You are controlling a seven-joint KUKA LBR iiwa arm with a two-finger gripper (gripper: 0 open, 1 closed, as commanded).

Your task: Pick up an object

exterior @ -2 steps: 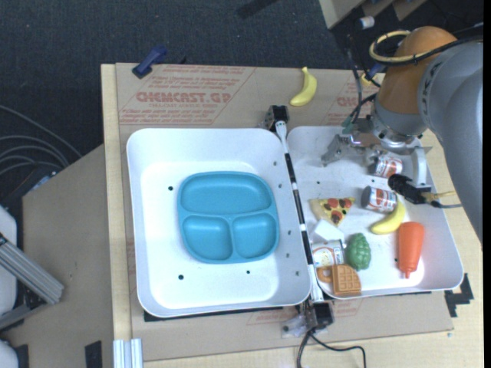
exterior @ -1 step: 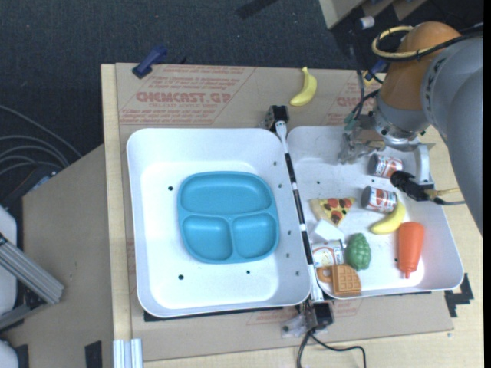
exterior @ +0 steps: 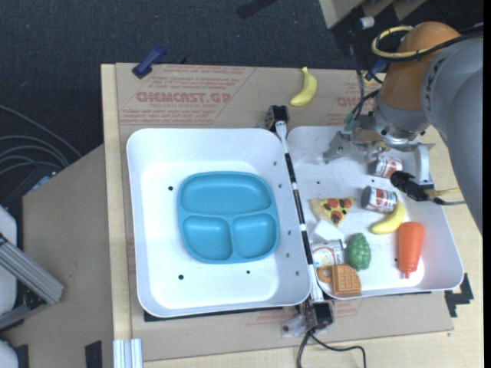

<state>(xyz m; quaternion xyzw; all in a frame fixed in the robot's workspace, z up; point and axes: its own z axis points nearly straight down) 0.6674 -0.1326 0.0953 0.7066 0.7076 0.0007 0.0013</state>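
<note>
My gripper (exterior: 378, 156) hangs over the far end of the right bin (exterior: 437, 274), below the orange band of the arm. Its two grey fingers (exterior: 336, 146) are spread wide, so it is open. A small red-and-white can (exterior: 387, 165) lies in the gap between them, and neither finger presses on it. Nearer the front lie a second can (exterior: 380, 198), a pizza slice (exterior: 335, 208), a yellow banana (exterior: 390, 219), an orange carrot (exterior: 409, 248), a green broccoli (exterior: 358, 251), a small jar (exterior: 327, 253) and a waffle (exterior: 344, 280).
The left bin (exterior: 153, 267) holds a blue three-part plate (exterior: 227, 215). A black hinge strip (exterior: 295, 198) runs between the bins. Another banana (exterior: 304, 89) lies on the brown bench behind the bins, and a blue object (exterior: 149, 62) sits at its far left corner.
</note>
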